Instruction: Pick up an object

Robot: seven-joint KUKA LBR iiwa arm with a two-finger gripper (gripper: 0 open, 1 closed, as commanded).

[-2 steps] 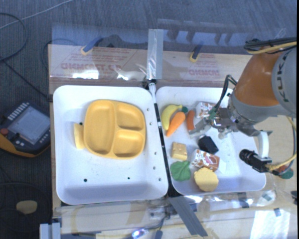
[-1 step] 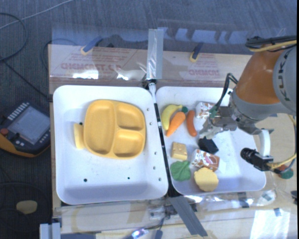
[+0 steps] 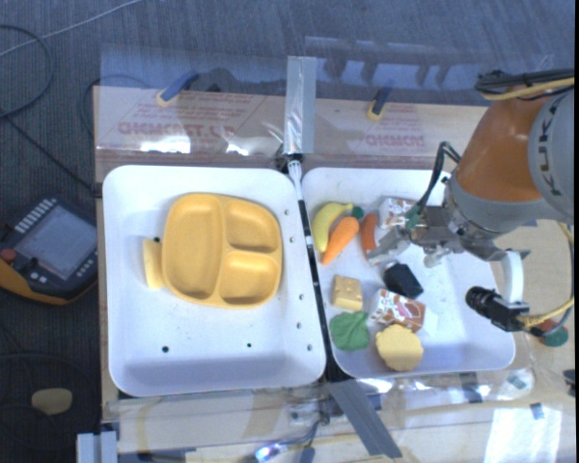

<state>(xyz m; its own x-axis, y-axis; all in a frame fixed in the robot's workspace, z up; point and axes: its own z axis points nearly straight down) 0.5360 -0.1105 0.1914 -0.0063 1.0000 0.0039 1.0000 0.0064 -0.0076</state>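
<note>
The tool (image 3: 398, 249) hangs low at centre-right over crowded toys beside a black block (image 3: 402, 280); its grip I cannot tell; a neighbour may get nudged.

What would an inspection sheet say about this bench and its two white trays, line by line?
Surface: left bin and right bin side by side.
Job's things: banana, carrot, cheese cube, green leaf, black block, snack packet, all in the right bin.
Clutter: yellow divided plate in the left bin.
Tool: low over the right bin's toys; grip unclear.
Cables: grey cable on the floor.
Surroundings: handheld controller left.
</note>
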